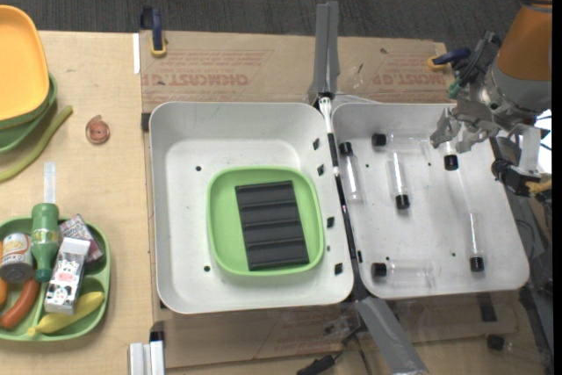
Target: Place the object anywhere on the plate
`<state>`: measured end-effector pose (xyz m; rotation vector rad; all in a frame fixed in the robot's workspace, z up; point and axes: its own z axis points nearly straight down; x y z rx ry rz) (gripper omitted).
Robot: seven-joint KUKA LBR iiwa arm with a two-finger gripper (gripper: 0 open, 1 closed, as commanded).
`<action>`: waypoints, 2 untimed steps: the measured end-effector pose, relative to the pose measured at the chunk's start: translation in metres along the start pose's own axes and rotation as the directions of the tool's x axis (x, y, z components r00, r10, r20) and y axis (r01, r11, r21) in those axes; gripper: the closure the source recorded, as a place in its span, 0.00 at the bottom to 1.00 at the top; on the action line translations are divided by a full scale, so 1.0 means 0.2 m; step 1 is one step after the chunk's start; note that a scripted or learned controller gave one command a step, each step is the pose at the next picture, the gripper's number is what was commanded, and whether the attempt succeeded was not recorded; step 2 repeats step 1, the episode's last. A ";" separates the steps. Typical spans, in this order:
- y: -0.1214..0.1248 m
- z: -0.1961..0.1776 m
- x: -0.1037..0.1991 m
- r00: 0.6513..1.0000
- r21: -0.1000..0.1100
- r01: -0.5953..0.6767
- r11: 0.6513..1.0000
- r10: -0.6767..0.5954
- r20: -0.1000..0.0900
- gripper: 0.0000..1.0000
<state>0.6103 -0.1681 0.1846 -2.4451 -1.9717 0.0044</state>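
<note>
The dark ridged object (271, 227) already lies on the green plate (220, 224) in the left bin (176, 189). The gripper (457, 129) hangs over the right bin (492, 224), its finger state impossible to tell. Judging by this, placement looks done; next, only a clean retreat is needed.

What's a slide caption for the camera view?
Hand over the right bin; dark ridged block lies on green plate in left bin.

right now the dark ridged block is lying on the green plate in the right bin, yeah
Not quite: the camera view shows the dark ridged block lying on the green plate in the left bin, not the right bin.
</note>
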 end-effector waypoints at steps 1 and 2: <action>0.00 0.00 0.00 1.000 0.000 0.000 1.000 0.000 0.000 0.00; 0.00 0.00 0.00 1.000 0.000 0.000 1.000 0.000 0.000 0.00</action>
